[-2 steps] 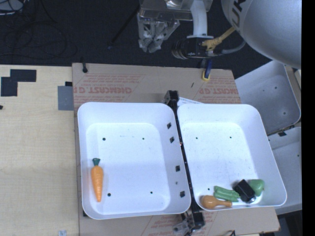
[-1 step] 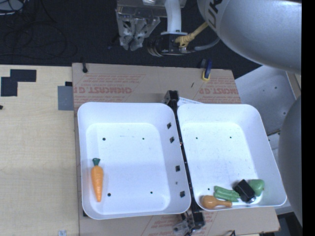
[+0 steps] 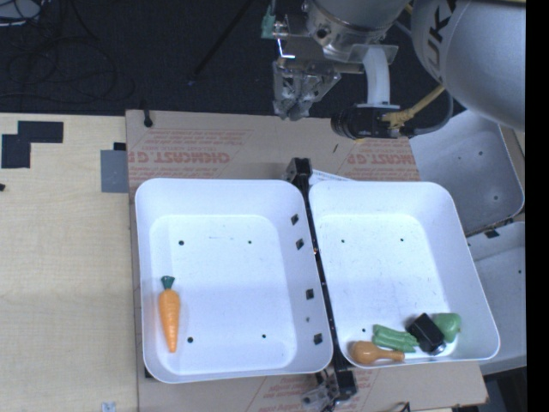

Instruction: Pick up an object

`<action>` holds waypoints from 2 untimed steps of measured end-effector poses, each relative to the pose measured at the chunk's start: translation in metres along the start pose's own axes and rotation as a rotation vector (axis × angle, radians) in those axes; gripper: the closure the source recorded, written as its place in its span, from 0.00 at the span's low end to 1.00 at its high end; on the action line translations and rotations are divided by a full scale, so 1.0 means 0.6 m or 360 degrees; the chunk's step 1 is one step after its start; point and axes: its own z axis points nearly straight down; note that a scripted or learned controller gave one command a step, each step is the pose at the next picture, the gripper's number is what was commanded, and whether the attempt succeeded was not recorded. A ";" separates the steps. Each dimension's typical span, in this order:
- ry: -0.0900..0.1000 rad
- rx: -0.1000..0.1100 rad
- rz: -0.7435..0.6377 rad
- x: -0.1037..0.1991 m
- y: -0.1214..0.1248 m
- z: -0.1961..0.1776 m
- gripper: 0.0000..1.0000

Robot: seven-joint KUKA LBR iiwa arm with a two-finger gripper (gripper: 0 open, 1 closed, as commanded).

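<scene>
An orange carrot [image 3: 170,318] with a green top lies in the left bin [image 3: 214,197], near its front left corner. In the right bin [image 3: 386,197], several small items sit bunched at the front right: a tan pear-like piece [image 3: 375,353], a green bean pod [image 3: 395,338], a black block [image 3: 425,332] and a green piece [image 3: 449,323]. My gripper [image 3: 293,108] hangs high above the bench behind the bins, over the cardboard's back edge. I see nothing held in it.
Both bins rest on a brown cardboard sheet [image 3: 214,148]. A black clamp strip [image 3: 310,264] runs between the bins. The grey arm [image 3: 463,33] fills the upper right. A wooden bench top [image 3: 60,256] extends to the left.
</scene>
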 end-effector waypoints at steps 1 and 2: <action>0.0001 0.0015 -0.0017 0.043 -0.002 0.250 1.00; 0.0014 -0.0019 -0.0026 0.174 -0.001 0.161 1.00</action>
